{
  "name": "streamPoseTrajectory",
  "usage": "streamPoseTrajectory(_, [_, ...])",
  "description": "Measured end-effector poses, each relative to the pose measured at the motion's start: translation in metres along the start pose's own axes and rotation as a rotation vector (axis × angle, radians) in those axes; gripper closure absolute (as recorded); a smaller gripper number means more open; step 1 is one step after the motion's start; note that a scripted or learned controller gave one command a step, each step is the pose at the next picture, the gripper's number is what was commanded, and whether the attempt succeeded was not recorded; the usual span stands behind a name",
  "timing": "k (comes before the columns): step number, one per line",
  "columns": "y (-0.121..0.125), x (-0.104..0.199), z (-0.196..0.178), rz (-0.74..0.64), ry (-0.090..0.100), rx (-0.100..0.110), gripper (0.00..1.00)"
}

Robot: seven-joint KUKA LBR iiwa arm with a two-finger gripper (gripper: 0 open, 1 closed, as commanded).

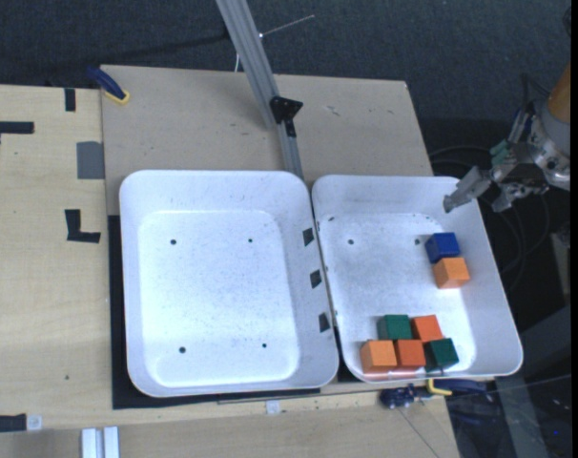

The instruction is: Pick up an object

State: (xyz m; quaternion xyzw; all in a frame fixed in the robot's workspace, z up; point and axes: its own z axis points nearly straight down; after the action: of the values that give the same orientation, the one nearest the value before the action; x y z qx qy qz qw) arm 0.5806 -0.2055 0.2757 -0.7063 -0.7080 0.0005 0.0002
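Our pincer (pixel 480 191) hangs at the right bin's (pixel 384 198) two o'clock corner, over the rim; its fingers (pixel 458 198) look spread, with nothing between them. The nearest targets, a blue block (pixel 443 245) with an orange block (pixel 451 272) touching it at its five o'clock, lie just beside that corner. Toward six o'clock, a cluster of green and orange blocks (pixel 409 342) sits packed tight. We judge the blue block the cleanest pick: we should centre over it, turn the fingers to straddle its free sides away from its orange neighbour, then descend straight.
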Motion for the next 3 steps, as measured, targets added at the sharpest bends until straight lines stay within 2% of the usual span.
streamPoseTrajectory(1, [0.000,0.000,0.000,0.000,0.000,0.000,0.00])
streamPoseTrajectory(2, [0.002,0.003,0.064,0.000,0.001,0.006,0.00])
streamPoseTrajectory(3, [-0.007,0.009,0.116,0.000,0.001,0.006,0.00])
